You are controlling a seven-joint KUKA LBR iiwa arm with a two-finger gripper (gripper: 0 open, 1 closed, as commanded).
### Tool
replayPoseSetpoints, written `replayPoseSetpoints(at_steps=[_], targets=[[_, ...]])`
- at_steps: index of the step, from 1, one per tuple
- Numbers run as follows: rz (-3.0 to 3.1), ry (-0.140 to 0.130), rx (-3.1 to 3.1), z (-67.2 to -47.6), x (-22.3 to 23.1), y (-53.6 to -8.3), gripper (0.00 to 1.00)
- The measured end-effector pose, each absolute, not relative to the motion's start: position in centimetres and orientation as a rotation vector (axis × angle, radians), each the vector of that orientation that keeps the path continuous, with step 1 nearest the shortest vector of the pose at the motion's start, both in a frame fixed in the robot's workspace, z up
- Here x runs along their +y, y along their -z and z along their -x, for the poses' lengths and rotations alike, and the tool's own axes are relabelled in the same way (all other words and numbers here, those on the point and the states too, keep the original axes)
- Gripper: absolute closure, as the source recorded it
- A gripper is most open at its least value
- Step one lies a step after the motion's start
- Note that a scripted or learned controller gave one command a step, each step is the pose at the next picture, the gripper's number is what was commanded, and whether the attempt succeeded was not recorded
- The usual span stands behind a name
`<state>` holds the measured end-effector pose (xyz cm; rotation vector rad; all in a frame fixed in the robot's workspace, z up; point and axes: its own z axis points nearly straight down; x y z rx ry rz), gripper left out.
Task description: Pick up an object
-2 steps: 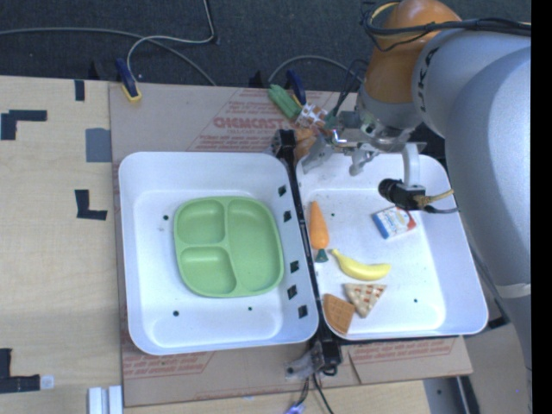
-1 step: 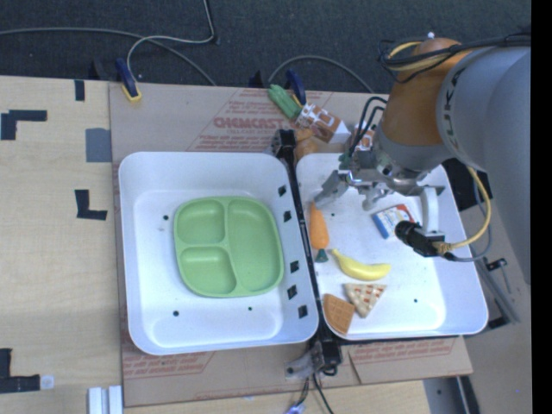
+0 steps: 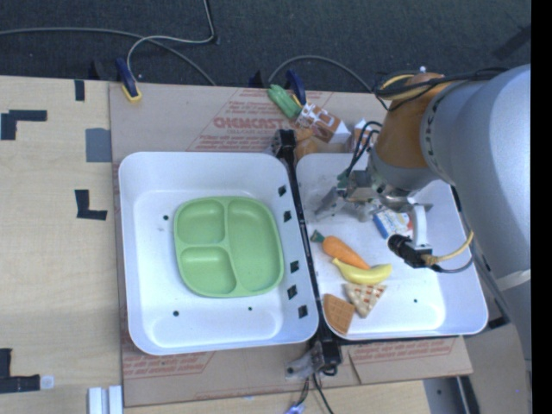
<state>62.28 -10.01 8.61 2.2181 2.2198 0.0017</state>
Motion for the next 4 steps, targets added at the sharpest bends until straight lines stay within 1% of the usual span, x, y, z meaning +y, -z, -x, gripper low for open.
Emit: replayPoseSetpoints(at_steps=[1, 2, 3, 4], targets=[[-2.220, 0.000, 2.220, -54.7, -9.9, -8.6, 0.00], [-2.217, -0.004, 2.221, -60.6, -9.8, -8.6, 0.00], [-2.218, -0.001, 2.219, -57.5, -13.8, -8.7, 0.00], [-2.219, -0.001, 2.224, -60.1, -10.0, -10.3, 0.00]])
